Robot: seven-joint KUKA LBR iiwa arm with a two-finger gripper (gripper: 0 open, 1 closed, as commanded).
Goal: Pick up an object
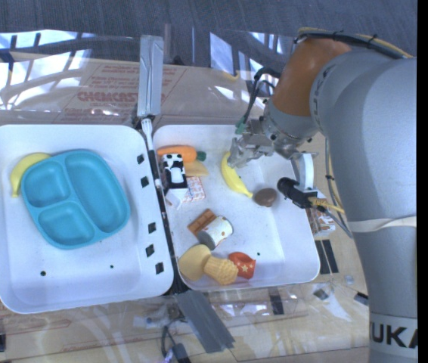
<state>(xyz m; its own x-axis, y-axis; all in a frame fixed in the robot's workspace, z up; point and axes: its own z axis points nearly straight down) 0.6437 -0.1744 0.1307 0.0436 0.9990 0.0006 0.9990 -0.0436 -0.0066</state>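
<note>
My gripper [238,156] hangs over the upper middle of the right bin [297,257], its tip right at the top end of a yellow banana [234,178]. A small brown round piece [265,197] lies just right of the banana. Left of it are a carrot [178,154], a black-and-white cow toy [173,174] and a small white box [194,188]. Lower in the bin lie a brown block [201,221], a white cylinder [218,230], a tan piece [206,265] and a red piece [243,265].
The left bin [10,278] holds a blue divided plate [74,197] with a second yellow banana [23,168] tucked under its left edge. A grey divider [150,78] runs between the bins. The arm's body [358,127] covers the right bin's right side.
</note>
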